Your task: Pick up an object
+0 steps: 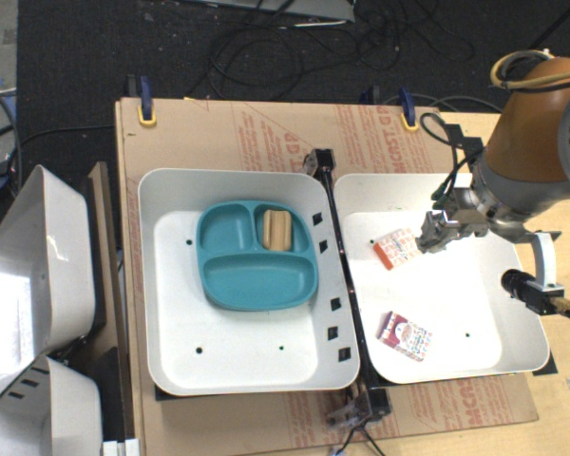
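Note:
In the right bin (513, 350) lie two small packets: an orange and white one (392, 248) near the upper left, and a red and white one (404, 335) toward the front. My gripper (433, 235) hangs just right of the orange packet, close to it. I see nothing between its fingers. In the left bin (171, 350) rests a teal divided plate (256, 256) with a tan wooden block (277, 230) in its upper right compartment.
The grey arm with its orange band (537, 112) comes in from the upper right over the right bin. A black fitting (527, 288) sticks out at the right bin's right rim. White containers (33, 274) stand left of the bench.

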{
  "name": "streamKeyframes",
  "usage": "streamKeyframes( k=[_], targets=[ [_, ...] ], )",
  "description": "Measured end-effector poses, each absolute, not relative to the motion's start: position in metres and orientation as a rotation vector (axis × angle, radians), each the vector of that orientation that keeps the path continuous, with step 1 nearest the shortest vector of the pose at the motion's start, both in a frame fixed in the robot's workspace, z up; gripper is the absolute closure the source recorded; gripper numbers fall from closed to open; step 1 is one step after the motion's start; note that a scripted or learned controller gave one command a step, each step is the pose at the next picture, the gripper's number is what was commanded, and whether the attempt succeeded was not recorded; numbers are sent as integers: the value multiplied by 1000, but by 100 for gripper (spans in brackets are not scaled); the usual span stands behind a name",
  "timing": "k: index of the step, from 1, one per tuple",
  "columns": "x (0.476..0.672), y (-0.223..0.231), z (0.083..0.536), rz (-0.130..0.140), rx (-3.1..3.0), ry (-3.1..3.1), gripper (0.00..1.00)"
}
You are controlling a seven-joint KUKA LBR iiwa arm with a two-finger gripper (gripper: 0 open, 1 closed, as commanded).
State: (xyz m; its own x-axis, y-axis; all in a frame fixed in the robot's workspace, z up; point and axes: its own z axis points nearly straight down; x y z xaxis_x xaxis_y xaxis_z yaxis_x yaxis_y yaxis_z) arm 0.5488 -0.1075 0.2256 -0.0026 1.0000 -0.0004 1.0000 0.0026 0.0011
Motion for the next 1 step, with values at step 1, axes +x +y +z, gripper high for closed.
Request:
streamKeyframes(
  k=[1],
  targets=[
    [548, -48, 225, 0, 2214, 2232, 100]
  ],
)
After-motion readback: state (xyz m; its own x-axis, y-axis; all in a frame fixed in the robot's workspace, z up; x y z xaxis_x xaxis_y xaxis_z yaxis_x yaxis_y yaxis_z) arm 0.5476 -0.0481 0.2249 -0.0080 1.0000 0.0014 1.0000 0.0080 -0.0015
